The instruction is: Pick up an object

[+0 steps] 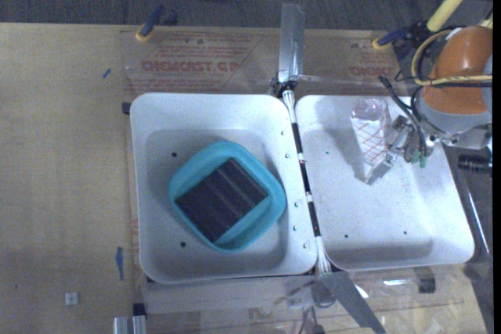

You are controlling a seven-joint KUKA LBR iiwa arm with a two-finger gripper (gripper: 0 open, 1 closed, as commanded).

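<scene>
Camera view, from above and at a slant: poising the two-finger gripper (401, 141) low over the upper right part of the right-hand shallow white bin (376, 227), its metal end pointing down and towards the left. Not managing to tell whether its grip is spread or pressed together, the parts there being too small and cluttered. Lying just beside the gripper, on its left, and possibly touching it: a clear crinkled plastic cup with a red lattice pattern (370, 129), stretching from the bin's upper wall down towards the bin's middle, its lower end close under the gripper's tip.

Moving outward: reaching in from the right with the grey wrist tilted over the bin's right rim, carrying the orange band (463, 62) just above it, with yellow cable (427, 62) looping around that band and thin dark wires trailing towards the gripper.

Resting well apart, in the left-hand shallow white bin (156, 129): a teal rounded-square plastic dish (186, 177), turned cornerwise, holding a dark ribbed square panel (221, 198) inside it. Sitting side by side on the tan wooden bench (63, 168), both bins meeting along a row of white ties.
</scene>
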